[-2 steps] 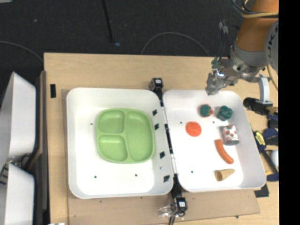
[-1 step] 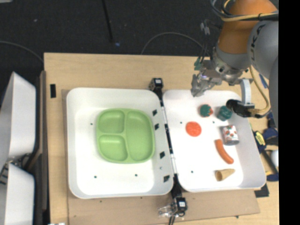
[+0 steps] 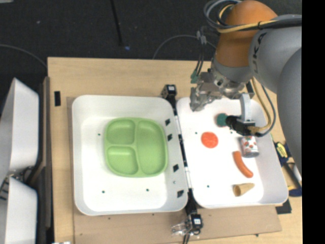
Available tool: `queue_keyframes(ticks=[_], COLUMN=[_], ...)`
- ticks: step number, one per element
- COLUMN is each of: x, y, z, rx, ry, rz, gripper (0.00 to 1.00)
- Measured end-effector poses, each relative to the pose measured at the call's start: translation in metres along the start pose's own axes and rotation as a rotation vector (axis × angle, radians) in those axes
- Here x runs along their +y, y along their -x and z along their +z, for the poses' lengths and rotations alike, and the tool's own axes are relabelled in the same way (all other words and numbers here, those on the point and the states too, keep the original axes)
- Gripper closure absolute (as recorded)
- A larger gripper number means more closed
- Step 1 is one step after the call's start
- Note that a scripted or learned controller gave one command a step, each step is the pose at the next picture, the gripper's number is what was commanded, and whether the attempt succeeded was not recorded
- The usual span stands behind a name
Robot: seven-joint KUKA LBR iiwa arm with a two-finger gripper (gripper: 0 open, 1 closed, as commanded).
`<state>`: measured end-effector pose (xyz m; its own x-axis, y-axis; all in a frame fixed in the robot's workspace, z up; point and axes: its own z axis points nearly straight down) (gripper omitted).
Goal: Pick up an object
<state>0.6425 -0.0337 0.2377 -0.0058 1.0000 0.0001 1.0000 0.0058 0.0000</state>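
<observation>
while the green plate (image 3: 136,147) fills the left bin (image 3: 84,136), the gripper's (image 3: 199,101) grip is unclear.

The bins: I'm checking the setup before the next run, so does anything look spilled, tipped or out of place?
Nothing stands out. The green divided plate lies flat in the left bin. In the right bin, the red disc, sausage, cone and small can lie apart, all inside the rim.

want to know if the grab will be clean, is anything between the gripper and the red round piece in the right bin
Nothing visible. The gripper sits at the right bin's upper left corner, and bare white floor runs from it to the red round piece. The green piece lies off to the right of that path.
</observation>
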Motion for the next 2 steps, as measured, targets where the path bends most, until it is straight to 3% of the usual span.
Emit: queue_keyframes(ticks=[1,2], x=[-0.021,-0.022], y=[-0.050,-0.096], z=[0.003,0.008], rx=[0.000,0.001], ry=[-0.001,0.000], rz=[0.001,0.006], gripper=[1.00,1.00])
